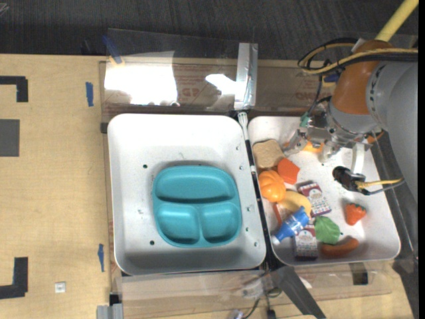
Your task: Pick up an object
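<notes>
White right bin [388, 234] — holds my gripper [317, 140] at its far edge, whether spread or closed I cannot tell. Just below the gripper: toast slice [267, 153], orange pepper [271, 185]. Further down: blue bottle [291, 226], green toy [327, 230]. Left of this bin — teal tray [196, 205].

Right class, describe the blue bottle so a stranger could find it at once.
Look in the right-hand white bin, crowded with toy food. Near its lower left lies the blue bottle, tilted, beside a green leafy toy. It is the one blue thing there.
</notes>
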You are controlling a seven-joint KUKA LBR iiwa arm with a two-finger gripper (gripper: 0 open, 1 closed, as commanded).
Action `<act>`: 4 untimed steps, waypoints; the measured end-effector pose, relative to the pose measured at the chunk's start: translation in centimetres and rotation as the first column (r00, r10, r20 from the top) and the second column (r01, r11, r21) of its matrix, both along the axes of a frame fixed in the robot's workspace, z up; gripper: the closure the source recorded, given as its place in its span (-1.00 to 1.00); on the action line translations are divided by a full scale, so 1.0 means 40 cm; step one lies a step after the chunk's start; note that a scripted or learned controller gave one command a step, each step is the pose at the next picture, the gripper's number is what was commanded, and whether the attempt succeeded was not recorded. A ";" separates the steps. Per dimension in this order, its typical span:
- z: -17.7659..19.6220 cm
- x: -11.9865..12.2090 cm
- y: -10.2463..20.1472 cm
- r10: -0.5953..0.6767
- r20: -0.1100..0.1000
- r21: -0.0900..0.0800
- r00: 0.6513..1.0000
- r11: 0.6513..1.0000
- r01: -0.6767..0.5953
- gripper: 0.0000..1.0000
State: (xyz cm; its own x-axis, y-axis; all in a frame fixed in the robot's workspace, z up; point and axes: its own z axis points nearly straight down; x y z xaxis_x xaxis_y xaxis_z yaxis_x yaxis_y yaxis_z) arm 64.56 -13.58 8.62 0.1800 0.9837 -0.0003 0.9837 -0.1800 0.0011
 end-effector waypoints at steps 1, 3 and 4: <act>0.033 0.005 0.001 0.001 0.007 -0.001 1.000 1.000 -0.001 1.00; 0.059 0.007 0.001 0.001 0.009 -0.001 1.000 1.000 -0.001 1.00; 0.057 0.006 0.001 0.001 0.007 -0.001 1.000 1.000 -0.001 -1.00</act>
State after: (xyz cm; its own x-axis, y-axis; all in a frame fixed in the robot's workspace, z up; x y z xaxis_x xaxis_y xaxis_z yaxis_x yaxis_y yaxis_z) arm 64.80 -13.56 10.89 0.1793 0.9838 -0.0004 0.9838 -0.1793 0.0085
